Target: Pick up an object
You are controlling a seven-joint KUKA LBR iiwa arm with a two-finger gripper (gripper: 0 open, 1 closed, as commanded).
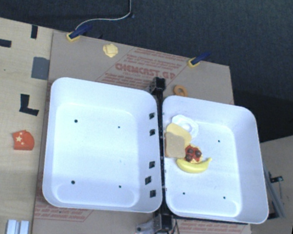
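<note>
Two shallow white bins sit side by side on a cardboard sheet. The right bin (232, 200) holds a small cluster near its left wall: a tan slice of toy bread (174, 144), a yellow cheese-like piece (176, 130), a white cup-like piece (185, 123), a yellow banana (193, 165) and a small red and dark berry piece (193, 152). The pieces touch or overlap one another.
The left bin (96, 150) is beside the right one, joined by a black clipped seam (155, 148). Outside the bins lie a red strawberry toy (23, 140) on the bench at left, a yellow lump (110, 50) and a small orange ring (180, 91) on the cardboard.
</note>
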